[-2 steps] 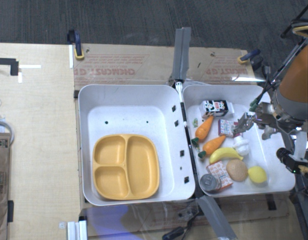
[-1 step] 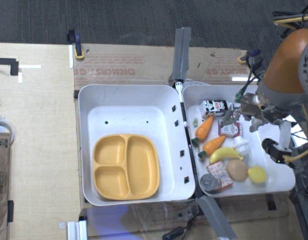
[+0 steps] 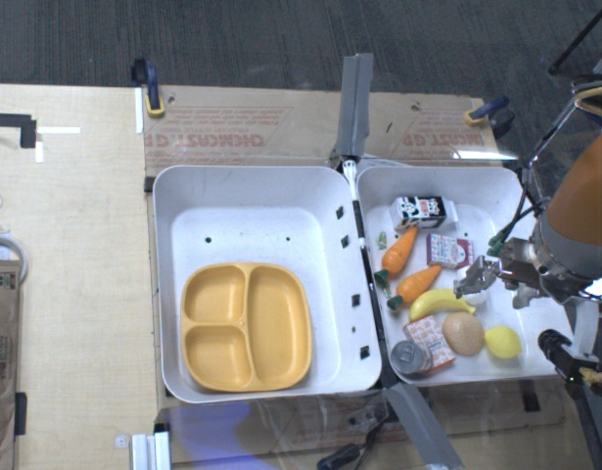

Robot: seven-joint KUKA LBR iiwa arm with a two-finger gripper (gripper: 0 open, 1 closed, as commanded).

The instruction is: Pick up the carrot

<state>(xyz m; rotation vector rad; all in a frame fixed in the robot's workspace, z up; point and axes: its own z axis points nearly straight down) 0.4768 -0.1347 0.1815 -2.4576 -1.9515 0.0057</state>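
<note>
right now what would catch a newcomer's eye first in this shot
The yellow divided plate stands out first, sitting alone in the left bin. Next is the colourful clutter in the right bin: two carrots lying close together near its left wall, with a banana and a lemon toward the front. The gripper reaches in from the right, hovering just right of the carrots.

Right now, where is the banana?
The banana lies in the right bin, near its front, just below a carrot and beside the potato.
</note>
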